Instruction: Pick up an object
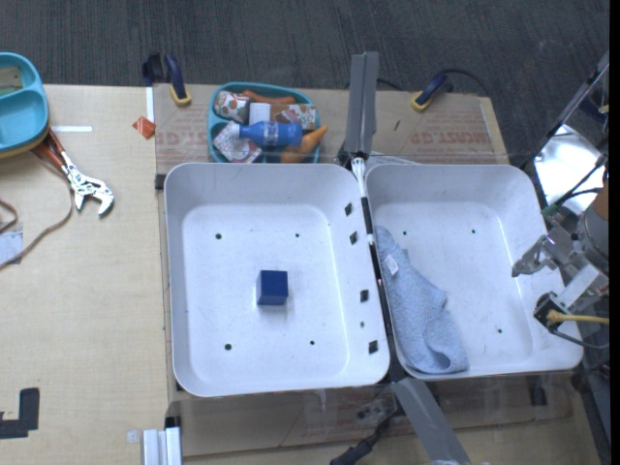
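A dark blue cube (273, 288) sits alone on the floor of the left bin (194, 201), slightly left of its middle. A crumpled grey-blue cloth (418, 308) lies in the right bin (484, 187) along its left wall, reaching the front corner. My gripper (539, 287) hangs over the right rim of the right bin, its two fingers pointing left and spread apart. It is open with nothing between them. The cloth lies well to its left, and the cube is farther off in the other bin.
Behind the left bin stands a teal tub (263, 124) packed with small items. On the bench at the left lie a wrench (85, 190) and a teal dish (19, 100). Clamps (174, 77) hold the board at the back.
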Tool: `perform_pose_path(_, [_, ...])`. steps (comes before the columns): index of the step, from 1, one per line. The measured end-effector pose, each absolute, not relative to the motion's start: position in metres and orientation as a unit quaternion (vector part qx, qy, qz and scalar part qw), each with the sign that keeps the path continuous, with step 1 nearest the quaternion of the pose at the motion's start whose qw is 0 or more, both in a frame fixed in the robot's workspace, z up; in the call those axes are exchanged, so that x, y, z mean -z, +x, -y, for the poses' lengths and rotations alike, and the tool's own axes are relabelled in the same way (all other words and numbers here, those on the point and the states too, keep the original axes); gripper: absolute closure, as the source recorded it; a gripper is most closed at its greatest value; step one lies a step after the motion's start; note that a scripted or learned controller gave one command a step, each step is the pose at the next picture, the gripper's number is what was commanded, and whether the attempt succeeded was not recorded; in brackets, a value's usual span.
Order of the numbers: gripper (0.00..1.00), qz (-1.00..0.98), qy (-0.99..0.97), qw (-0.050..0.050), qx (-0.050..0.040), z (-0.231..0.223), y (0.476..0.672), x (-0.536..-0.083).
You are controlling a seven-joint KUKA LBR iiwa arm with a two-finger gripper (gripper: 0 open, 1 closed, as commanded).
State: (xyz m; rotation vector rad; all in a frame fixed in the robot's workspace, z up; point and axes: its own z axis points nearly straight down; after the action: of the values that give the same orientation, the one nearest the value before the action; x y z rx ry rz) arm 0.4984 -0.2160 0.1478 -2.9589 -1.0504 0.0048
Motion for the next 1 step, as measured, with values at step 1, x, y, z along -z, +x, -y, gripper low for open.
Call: perform_pose_path(1, [0.0,0.209,-0.978,0.0,-0.0018,0.1924,0.5014,-0.2772])
